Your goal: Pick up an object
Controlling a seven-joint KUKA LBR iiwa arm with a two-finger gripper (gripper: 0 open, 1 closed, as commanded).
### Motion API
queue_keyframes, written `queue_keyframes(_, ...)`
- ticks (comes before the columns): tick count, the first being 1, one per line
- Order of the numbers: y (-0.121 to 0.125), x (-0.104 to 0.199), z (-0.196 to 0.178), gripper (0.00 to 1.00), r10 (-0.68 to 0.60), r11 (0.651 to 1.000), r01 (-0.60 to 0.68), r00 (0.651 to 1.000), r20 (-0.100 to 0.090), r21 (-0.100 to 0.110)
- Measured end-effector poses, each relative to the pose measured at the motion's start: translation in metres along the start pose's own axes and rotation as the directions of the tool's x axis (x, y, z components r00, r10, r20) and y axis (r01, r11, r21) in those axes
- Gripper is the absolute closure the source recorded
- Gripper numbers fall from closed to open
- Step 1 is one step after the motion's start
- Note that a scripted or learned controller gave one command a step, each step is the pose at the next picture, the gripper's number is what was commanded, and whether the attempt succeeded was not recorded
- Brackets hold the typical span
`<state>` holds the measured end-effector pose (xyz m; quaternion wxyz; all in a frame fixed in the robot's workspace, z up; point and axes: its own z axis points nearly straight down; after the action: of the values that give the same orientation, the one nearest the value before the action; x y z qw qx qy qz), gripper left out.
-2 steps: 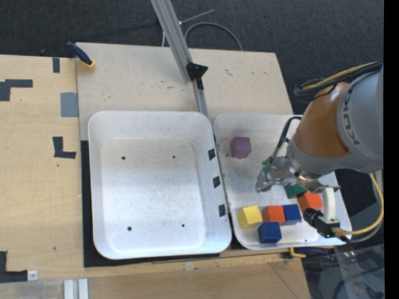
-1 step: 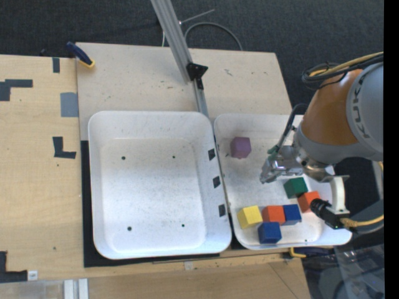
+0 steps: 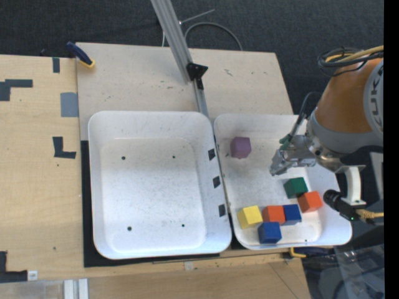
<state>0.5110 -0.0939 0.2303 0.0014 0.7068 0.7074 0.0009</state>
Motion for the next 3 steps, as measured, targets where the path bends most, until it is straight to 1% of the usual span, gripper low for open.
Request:
queue_keyframes(1,0.001,0.0,-0.029,1.0,0.0,1.0,0.0,1.0,0.0,0.001)
queue_keyframes(3,-0.003,0.125,-0.011,1.0,-0.006,1.0,0.007,1.0,-0.002,0.006)
